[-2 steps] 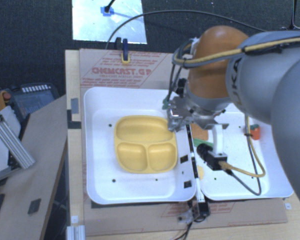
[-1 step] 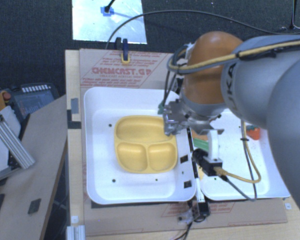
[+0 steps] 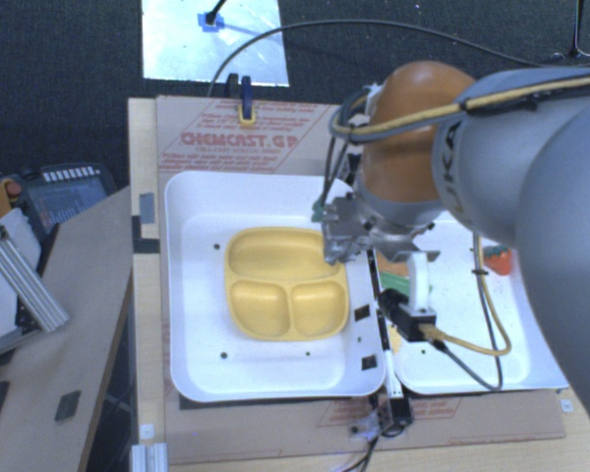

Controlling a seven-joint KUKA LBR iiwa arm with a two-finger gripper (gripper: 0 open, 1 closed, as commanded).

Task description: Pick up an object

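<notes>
A yellow divided plate (image 3: 280, 283) with three compartments lies flat in the middle of the left white bin (image 3: 202, 362). My gripper (image 3: 334, 242) hangs low over the plate's upper right rim, close to the wall between the two bins. The bulky grey arm with its orange band (image 3: 413, 126) comes in from the right and hides most of the wrist. I see nothing lifted off the bin floor.
The right bin (image 3: 472, 362) is largely covered by the arm; a green item (image 3: 394, 284) and an orange-red item (image 3: 498, 261) peek out in it. Cables loop over its floor. Cardboard lies under both bins, and a wooden bench edge runs along the left.
</notes>
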